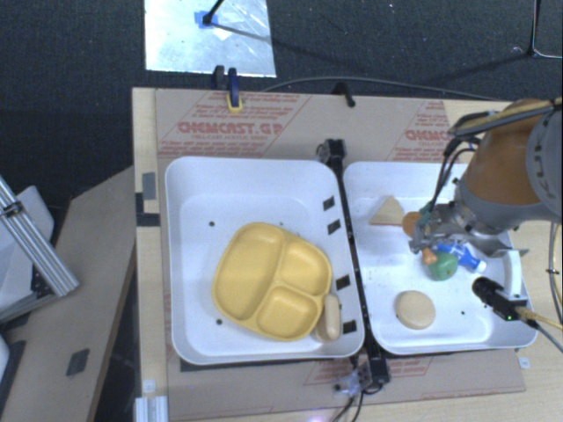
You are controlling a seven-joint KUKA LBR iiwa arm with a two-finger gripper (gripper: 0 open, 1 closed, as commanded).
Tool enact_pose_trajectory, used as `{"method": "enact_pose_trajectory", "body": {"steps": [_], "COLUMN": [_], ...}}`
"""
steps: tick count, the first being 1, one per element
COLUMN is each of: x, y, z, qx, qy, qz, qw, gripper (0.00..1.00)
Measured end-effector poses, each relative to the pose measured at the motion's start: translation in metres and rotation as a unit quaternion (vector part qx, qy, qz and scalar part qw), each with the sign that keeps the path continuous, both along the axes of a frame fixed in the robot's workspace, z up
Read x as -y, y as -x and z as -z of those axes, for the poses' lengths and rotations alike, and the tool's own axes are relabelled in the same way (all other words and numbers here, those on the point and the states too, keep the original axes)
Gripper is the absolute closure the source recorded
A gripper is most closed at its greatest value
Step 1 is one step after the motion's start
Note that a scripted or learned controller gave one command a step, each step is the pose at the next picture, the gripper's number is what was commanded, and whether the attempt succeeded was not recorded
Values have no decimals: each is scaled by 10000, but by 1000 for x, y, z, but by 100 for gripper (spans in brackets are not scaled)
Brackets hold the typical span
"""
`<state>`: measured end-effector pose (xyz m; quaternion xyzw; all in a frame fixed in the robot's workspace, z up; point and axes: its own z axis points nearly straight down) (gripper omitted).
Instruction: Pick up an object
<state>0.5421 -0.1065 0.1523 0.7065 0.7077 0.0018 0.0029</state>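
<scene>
Here, the robot's hand point(433, 243) hangs low in the right bin point(378, 323), over a cluster of small toys point(442, 262); its grip cannot be told. A yellow tray point(268, 280) fills the left bin point(189, 236).

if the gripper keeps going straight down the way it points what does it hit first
Most likely the small cluster of toys under the gripper, first the green and blue object in the right bin; depth is hard to judge from above.
</scene>
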Motion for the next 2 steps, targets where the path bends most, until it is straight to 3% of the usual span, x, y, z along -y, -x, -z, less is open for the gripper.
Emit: {"method": "enact_pose_trajectory", "body": {"steps": [1,2], "x": [-5,-5], "y": [0,-1], "z": [-63,-71], "qx": [9,-21], "qy": [-3,-8], "qz": [-15,-11], "qw": [10000,10000], "gripper": [100,100]}}
